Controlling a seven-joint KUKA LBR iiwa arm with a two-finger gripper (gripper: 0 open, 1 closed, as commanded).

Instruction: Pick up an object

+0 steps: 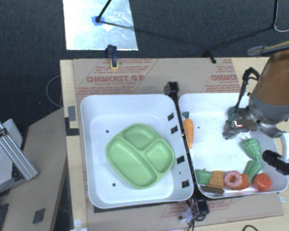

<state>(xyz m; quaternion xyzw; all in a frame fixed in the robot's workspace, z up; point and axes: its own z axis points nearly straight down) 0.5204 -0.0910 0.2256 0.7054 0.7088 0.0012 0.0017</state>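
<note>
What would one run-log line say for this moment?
tool: over right bin, above toys | carrot: at divider | green plate: left bin

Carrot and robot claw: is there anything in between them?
No, nothing. In the camera view, only bare white floor of the right bin lies between the carrot and the gripper.

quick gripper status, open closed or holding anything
gripper: cannot be told; it hangs over the right bin, nothing seen in it.

arm point(278, 88): grey shell | orange band | black cable | metallic tool point(236, 126)
</note>
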